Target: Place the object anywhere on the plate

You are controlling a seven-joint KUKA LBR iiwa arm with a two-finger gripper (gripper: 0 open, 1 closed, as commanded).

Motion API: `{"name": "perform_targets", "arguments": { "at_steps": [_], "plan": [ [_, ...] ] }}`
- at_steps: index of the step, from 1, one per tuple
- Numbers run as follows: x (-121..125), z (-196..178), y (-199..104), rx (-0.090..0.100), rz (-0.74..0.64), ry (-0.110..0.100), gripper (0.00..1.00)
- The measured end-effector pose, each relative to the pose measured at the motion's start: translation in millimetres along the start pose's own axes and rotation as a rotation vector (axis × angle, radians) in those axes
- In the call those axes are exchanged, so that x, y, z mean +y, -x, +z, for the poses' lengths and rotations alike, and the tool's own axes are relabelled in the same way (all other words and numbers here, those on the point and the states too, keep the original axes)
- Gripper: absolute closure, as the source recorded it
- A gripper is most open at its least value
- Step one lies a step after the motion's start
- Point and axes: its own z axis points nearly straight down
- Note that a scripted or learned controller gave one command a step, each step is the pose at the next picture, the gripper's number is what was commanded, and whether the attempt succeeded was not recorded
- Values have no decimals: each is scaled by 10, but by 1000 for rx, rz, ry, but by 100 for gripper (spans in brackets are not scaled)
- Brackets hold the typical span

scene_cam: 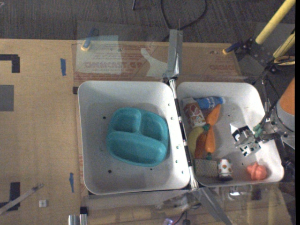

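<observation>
Looking down at the right bin (253, 95), I find the gripper (244, 141) hanging over the bin's right-hand part, at about 3 o'clock from that bin's centre. Its metal fingers show as a pale jumble against the white floor, and I cannot tell whether they stand apart or closed; nothing I can make out sits between them. The wrist and arm (286, 111) run off the frame's right edge, so I see just a slice of the orange band.

At 5 o'clock from the gripper, near it but apart, lies a small pinkish-orange lumpy object (256, 171) in the bin's lower right corner. At 7 o'clock stands a small can (225, 168) with a red and white label, and just beside it at 9 o'clock a flat greyish piece (205, 166) whose nature I cannot read. Further toward 9 o'clock from the gripper two orange carrot-like shapes (210, 132) lie heaped against a yellow item (194, 138), partly covered by them. At 11 o'clock a blue and white bottle (209, 101) lies on its side, touching a brown printed packet (194, 114) whose print is too blurred to read.

Well apart, at 9 o'clock, the teal plate (137, 136) with its three compartments rests in the middle of the left bin (93, 102). Which of the objects is the task's I cannot say; all lie in the right bin, none on the plate
</observation>
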Motion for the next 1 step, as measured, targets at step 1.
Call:
{"name": "perform_targets", "arguments": {
  "at_steps": [1],
  "plan": [
    [432,-523,-399,-5,-470,4,100]
  ]
}}
